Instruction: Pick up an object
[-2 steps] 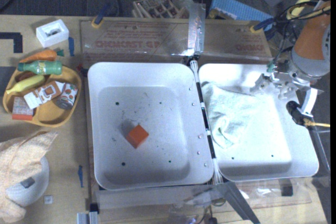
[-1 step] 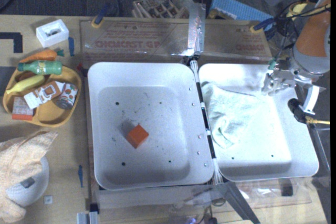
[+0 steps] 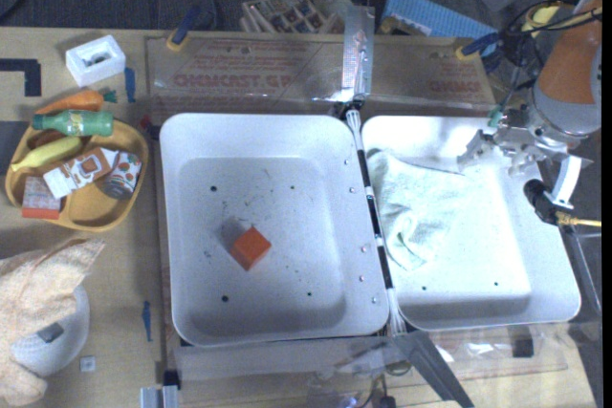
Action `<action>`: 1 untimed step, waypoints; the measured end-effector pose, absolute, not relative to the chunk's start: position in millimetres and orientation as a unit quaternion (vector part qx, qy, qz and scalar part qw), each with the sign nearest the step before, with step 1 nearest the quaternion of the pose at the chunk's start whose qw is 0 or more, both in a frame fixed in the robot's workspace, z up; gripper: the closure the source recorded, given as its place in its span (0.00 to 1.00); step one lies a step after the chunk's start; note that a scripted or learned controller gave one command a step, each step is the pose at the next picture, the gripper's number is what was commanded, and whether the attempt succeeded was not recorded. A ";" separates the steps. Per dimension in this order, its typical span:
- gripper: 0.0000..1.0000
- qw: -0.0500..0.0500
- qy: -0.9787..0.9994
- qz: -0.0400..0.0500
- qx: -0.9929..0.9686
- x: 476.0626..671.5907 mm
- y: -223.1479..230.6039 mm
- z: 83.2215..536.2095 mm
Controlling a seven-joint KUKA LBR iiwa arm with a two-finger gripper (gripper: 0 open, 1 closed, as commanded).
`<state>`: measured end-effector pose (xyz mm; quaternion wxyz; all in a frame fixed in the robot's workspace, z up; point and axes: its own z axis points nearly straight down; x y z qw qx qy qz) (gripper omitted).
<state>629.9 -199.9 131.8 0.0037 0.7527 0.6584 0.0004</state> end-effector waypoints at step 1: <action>0.00 0.002 0.692 0.000 0.722 629.8 -199.1 194.4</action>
